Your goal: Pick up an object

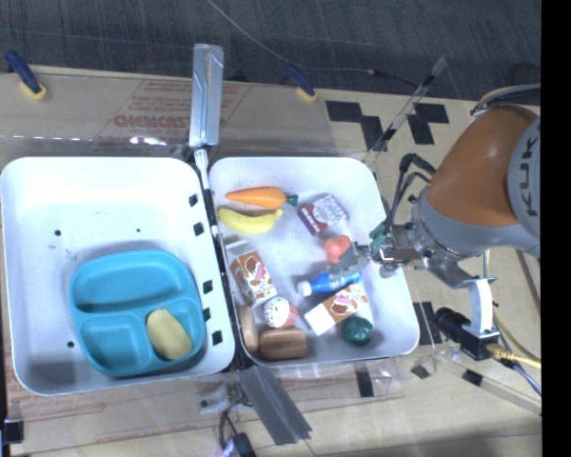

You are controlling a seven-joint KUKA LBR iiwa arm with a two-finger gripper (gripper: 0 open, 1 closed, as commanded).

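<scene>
Arm: the grey arm with its orange band (476, 165) reaches in from the right and hangs over the right edge of the right bin.
Gripper: the gripper (373, 248) sits at the right wall of the right bin, just right of the small red-orange ball; nothing shows between its fingers, and whether they are open or closed I cannot tell.
Right bin: the white bin (390, 298) holds all the loose items.
Carrot: the orange carrot (256, 197) lies at the far side of the right bin, lengthwise left to right.
Banana: the yellow banana (249, 220) lies just near of the carrot, almost touching it.
Red packet: a dark red packet (322, 213) lies right of the carrot.
Ball: a small red-orange ball (337, 248) lies close to the gripper.
Bottle: a blue and white bottle (327, 282) lies on its side in the middle of the bin.
Cartons: one small carton (252, 276) lies near the left wall, another (339, 308) just near of the bottle.
Green item: a dark green rounded object (358, 329) sits at the near right.
Bread: a brown loaf-like piece (282, 344) lies along the near wall.
Left bin: the white bin (38, 208) holds a blue divided tray (124, 288).
Potato: a yellowish potato (169, 334) rests in the tray's near right compartment.
</scene>
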